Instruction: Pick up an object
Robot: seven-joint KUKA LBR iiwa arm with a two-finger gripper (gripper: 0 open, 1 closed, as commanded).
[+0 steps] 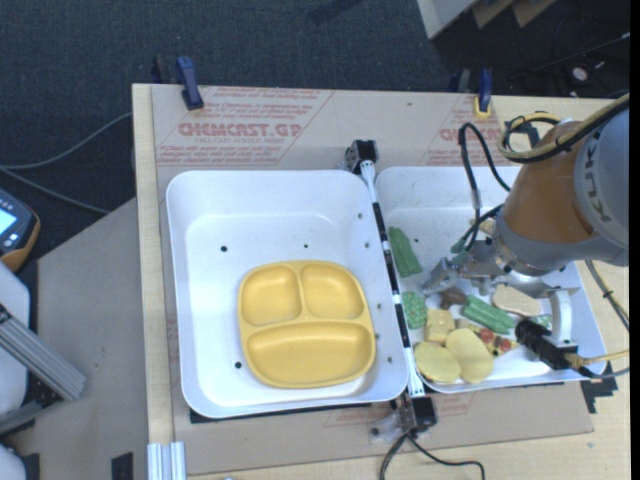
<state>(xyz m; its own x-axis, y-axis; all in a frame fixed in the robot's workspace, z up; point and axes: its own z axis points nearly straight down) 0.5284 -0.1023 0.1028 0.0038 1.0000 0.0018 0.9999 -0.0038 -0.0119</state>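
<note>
The right bin [430,193] holds a pile of toy food near its front. A long green piece [405,251] lies along its left wall, with a green and white piece [415,311] below it. Two yellow rounds [437,361] [470,353] lie at the front edge beside a pale yellow cube [440,321]. Another green piece [487,315], a beige slab [517,300] and a small brown thing [453,296] lie under the wrist. My gripper [450,276] is low over the pile, just above the brown thing. I see nothing held.
The left bin [200,208] bears a yellow divided plate [303,323] in its front half. A black divider rail [385,258] runs between the bins. The arm's orange and grey body [550,208] covers the right bin's right side.
</note>
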